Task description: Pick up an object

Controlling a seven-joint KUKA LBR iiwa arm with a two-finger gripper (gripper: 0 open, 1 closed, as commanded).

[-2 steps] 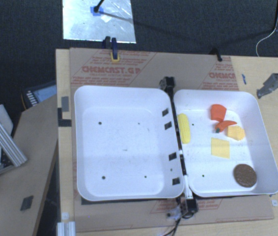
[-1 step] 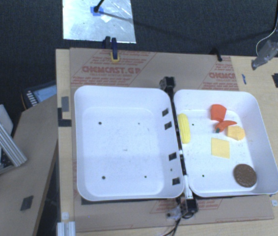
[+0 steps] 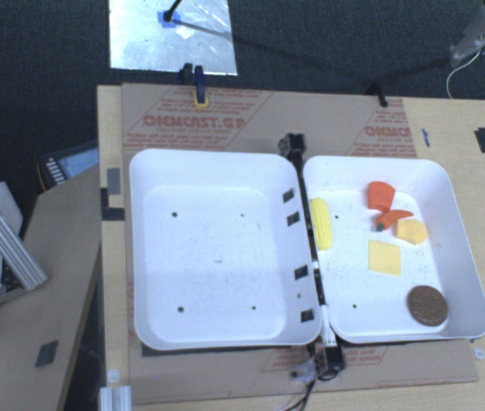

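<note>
A brown table [image 3: 110,255] stands on dark carpet [image 3: 28,58]. The left bin [image 3: 140,165] and right bin [image 3: 464,247] sit well below the blurry tool [image 3: 478,34]. The right bin holds corn [image 3: 320,223], a yellow square [image 3: 386,258], an orange piece [image 3: 380,195] and a brown disc [image 3: 428,305]. I cannot tell if the tool is open or closed.

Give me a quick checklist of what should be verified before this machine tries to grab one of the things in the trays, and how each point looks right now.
1. Things to grab present: ok. The right white bin holds a yellow corn cob, an orange wedge-shaped piece, a flat yellow square slice and a round brown disc.
2. Flat yellow square slice lies apart from its neighbours: ok.
3. Yellow corn cob has room around it: not ok, it lies against the bin's left wall.
4. Round brown disc clear of the wall: cannot tell, it sits near the lower right corner.
5. Bins sit level, side by side: ok.
</note>
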